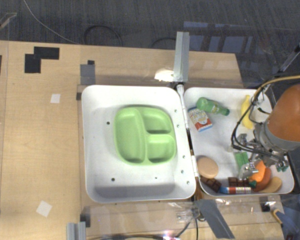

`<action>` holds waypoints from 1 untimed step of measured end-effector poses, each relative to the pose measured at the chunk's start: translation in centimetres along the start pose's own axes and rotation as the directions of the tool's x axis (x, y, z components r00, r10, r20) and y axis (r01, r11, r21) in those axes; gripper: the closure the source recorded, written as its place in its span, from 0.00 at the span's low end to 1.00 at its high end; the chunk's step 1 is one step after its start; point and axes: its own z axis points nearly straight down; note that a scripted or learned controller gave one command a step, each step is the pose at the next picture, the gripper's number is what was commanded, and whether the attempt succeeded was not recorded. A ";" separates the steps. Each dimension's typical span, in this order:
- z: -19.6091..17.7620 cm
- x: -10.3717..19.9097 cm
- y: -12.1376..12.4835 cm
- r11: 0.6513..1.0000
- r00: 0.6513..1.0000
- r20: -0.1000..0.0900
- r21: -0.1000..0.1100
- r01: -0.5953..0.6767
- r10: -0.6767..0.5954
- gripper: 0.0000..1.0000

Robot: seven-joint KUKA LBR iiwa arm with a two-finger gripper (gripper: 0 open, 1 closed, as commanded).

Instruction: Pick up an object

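While the arm hangs low over the lower right of the frame, these are the risks, nearest the camera first.

Front clutter: a dark brown piece (213, 185), a striped tube (239, 189) and a tan piece (275, 185) crowd the near wall of the right bin (216, 95); a descent here could nudge several at once and grip none.

Gripper (251, 168): low among an orange object (260, 174) and a green item (240, 160); wrist and cables hide its tips, so I cannot tell how wide it stands or whether it has anything.

Round tan disc (208, 167): near the left wall, flat, likely to slip from a pinch.

Carton (200, 119): lying apart, mid-bin; a cleaner target.

Green bottle (210, 106): on its side, may roll.

Yellow object (247, 111): beside the cables, which could snag it.

Left bin (92, 134): holds a green divided tray (144, 134), well apart.
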 end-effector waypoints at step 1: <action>0.0 -3.4 4.7 0.982 0.982 0.003 0.001 0.187 -0.187 0.00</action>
